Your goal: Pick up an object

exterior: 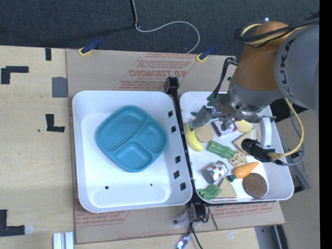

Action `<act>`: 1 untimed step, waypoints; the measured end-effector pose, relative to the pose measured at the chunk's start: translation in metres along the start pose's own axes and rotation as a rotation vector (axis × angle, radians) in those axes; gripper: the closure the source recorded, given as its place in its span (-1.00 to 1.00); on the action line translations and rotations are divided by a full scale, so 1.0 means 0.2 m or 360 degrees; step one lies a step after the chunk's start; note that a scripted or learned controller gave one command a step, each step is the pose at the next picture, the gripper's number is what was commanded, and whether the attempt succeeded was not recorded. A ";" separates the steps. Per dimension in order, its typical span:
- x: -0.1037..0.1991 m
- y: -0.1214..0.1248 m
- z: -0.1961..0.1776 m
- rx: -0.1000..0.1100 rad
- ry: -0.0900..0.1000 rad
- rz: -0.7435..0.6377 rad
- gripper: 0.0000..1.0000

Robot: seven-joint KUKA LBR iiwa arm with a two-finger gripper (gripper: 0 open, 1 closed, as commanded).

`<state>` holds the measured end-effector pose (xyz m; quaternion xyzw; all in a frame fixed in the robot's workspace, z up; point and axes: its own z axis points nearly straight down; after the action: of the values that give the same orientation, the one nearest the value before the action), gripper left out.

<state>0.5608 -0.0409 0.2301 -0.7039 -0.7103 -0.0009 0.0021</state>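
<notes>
My gripper (211,119) hangs over the upper left part of the right bin (282,191), its fingers spread apart with nothing between them. Just below it lie a yellow banana (193,141), a pale round piece (204,134) and a small purple-and-white item (226,128). Further down sit a green pickle-like toy (221,150), an orange carrot (244,170), a brown round cookie (254,184), a grey and white toy (215,170) and a green leafy piece (209,192).
The left bin (85,113) holds a blue divided plate (132,138). A black divider with clips (179,139) runs between the bins. The arm's grey and orange body (270,61) looms over the right bin's top. A white cable (166,27) lies behind the bench.
</notes>
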 end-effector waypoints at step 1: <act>-0.02 0.01 -0.04 0.0002 -0.0004 0.0008 1.00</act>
<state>0.5621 -0.0455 0.2374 -0.7056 -0.7086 0.0006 0.0016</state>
